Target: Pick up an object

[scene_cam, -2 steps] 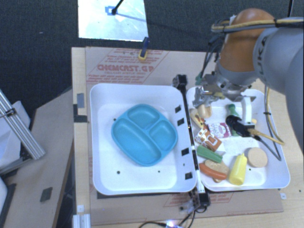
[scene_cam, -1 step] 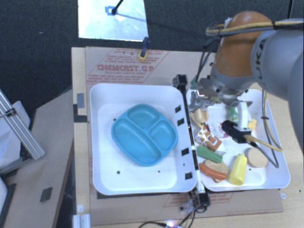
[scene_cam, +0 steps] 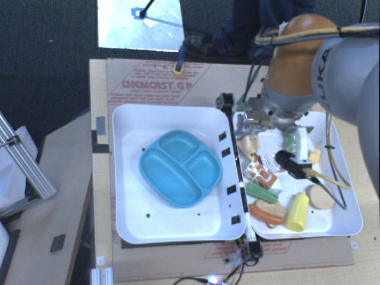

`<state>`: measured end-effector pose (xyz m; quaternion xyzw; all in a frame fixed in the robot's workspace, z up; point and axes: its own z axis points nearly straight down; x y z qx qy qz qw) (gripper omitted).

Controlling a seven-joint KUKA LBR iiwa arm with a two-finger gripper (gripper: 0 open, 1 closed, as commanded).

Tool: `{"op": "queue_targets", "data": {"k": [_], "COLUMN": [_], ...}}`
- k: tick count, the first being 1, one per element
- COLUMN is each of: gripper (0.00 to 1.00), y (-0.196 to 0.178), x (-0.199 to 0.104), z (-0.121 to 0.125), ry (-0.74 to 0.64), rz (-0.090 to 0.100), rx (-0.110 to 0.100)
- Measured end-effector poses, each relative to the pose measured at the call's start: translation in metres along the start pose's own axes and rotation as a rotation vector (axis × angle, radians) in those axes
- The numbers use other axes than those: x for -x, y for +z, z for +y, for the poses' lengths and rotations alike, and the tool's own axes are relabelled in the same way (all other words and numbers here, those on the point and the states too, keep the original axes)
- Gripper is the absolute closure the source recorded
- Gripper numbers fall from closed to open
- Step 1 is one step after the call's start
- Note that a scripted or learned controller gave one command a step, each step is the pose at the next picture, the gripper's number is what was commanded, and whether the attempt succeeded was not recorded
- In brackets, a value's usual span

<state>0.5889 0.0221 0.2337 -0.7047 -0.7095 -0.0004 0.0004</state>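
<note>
Even overhead light, scene fairly bright. Strong glare on reflective panel at top, also sheen on arm's orange band. Soft shadows under arm in right bin. Slightly soft focus overall, low res; dark floor underexposed.

Arm reaching in from the right, wrist tipped down

The grey arm comes in from the upper right, big and close to the camera, with its orange band sitting just above the wrist. Below that the metal wrist flange points down and a bit leftward, and the end effector hangs low at the far end. Can't really make out its tips from this angle, too cluttered and dark there.
</note>
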Motion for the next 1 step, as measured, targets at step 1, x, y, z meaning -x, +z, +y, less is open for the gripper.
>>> {"op": "queue_targets", "data": {"k": [1], "gripper": [1.0], "y": [0.0025], "x": [0.0068], "z": [-0.0062], "ry": [0.006], "rz": [-0.001], "rx": [-0.001]}}
